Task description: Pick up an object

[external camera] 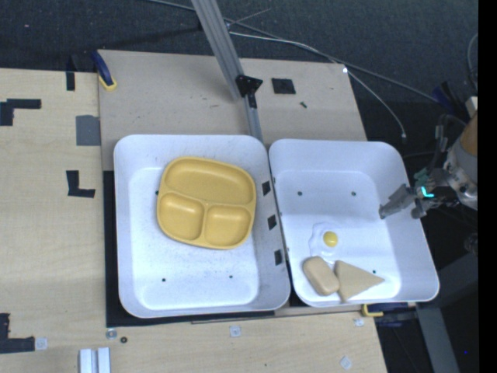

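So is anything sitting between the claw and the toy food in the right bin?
Nothing visible does. The claw is at the right bin's right rim, and bare white floor lies between it and the fried egg, bread roll and wedge piece near the front. The yellow plate is in the left bin.

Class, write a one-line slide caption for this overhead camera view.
Gripper at the right bin's edge; fried-egg toy and two bread pieces beneath, yellow tray in left bin.
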Available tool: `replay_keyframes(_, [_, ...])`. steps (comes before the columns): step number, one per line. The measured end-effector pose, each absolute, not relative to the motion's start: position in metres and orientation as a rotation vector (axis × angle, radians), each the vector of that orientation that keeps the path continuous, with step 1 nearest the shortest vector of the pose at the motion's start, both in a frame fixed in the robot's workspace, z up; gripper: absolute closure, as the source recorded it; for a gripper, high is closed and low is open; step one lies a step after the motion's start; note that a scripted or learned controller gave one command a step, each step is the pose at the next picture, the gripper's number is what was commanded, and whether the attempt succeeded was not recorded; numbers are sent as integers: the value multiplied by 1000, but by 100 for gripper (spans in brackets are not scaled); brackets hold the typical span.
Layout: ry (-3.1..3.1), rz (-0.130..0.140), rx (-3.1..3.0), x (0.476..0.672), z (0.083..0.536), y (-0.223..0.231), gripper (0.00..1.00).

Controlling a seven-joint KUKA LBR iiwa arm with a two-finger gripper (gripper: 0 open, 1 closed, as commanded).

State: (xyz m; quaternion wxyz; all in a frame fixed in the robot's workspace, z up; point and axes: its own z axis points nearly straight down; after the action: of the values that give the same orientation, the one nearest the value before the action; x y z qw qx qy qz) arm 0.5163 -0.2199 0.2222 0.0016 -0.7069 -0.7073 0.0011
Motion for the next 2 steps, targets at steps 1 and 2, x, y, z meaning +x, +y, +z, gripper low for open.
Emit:
replay_keyframes(1, [-2222,2,-2219,517,223,-220,0])
replay_keyframes(2, [-2219,5,-2217,525,164,-217,0])
